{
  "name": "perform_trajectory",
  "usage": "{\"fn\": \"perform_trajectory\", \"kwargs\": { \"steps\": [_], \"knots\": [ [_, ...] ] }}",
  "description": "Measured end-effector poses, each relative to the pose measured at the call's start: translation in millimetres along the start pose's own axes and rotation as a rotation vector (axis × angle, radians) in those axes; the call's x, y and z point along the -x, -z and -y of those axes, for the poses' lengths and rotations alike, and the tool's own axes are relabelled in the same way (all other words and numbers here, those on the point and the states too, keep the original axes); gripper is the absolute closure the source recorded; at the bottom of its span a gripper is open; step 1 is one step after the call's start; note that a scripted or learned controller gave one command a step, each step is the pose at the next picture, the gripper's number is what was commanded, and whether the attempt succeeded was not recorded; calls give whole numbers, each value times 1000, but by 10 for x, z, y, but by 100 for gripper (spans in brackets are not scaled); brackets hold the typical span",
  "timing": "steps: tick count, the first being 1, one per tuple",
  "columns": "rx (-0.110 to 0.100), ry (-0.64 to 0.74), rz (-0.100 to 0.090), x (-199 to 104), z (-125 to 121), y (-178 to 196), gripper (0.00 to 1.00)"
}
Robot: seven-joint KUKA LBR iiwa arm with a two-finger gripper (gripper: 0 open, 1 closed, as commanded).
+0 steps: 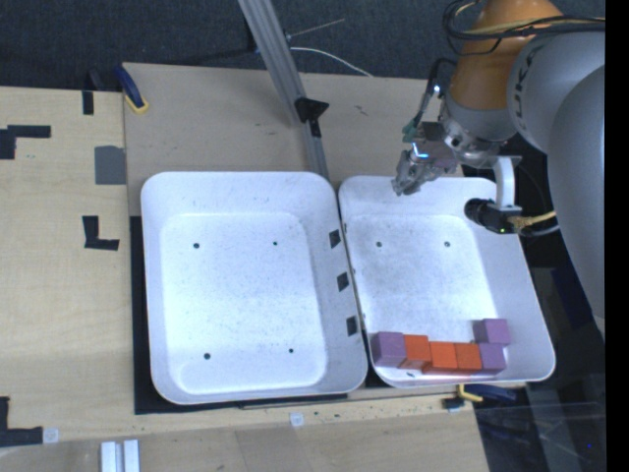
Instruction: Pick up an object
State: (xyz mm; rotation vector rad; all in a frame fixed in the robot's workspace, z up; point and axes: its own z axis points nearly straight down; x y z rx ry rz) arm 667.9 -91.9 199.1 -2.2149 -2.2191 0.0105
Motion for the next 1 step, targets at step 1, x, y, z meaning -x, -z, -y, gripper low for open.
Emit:
{"fn": "perform_trajectory", "kwargs": {
  "steps": [1],
  "knots": [
    [18, 0, 1, 56, 403, 2666, 100]
  ]
}}
